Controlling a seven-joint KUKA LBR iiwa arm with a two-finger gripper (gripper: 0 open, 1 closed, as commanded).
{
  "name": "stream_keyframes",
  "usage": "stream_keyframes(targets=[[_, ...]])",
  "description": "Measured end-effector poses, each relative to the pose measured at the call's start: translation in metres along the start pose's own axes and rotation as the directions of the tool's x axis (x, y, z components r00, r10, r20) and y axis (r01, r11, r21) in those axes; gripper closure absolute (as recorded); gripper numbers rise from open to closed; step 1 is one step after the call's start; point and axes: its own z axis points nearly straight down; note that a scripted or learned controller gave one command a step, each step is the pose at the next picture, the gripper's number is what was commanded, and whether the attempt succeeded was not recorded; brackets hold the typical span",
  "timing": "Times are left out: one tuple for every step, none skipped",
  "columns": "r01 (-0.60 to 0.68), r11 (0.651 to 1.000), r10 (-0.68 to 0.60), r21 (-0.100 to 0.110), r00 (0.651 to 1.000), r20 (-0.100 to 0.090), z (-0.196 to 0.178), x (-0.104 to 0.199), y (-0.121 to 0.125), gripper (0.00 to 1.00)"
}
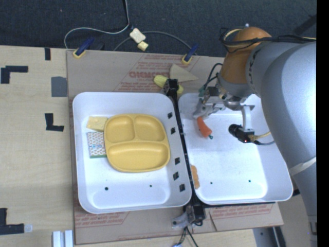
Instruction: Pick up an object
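L bin (87, 189): yellow divided tray (136, 142), sponge (96, 144). R bin (257, 184): orange carrot (204, 128) just under gripper (201, 112); grip state can't tell.

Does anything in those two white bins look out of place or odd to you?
Little stands out. The yellow divided plate sits slightly askew in the left bin, partly covering a small packet. In the right bin, a small orange piece lies tucked against the dividing wall.
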Motion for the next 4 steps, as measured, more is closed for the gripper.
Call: stream_keyframes(targets=[[0.000, 1.000, 0.000, 0.000, 1.000, 0.000, 0.000, 0.000, 0.000, 0.00], [-0.001, 1.000, 0.001, -0.002, 1.000, -0.002, 0.010, -0.005, -0.026, 0.00], [-0.001, 1.000, 0.001, -0.002, 1.000, 0.000, -0.001, -0.006, -0.025, 1.00], [0.002, 1.000, -0.002, 0.006, 1.000, -0.006, -0.092, 0.046, -0.098, 1.00]])
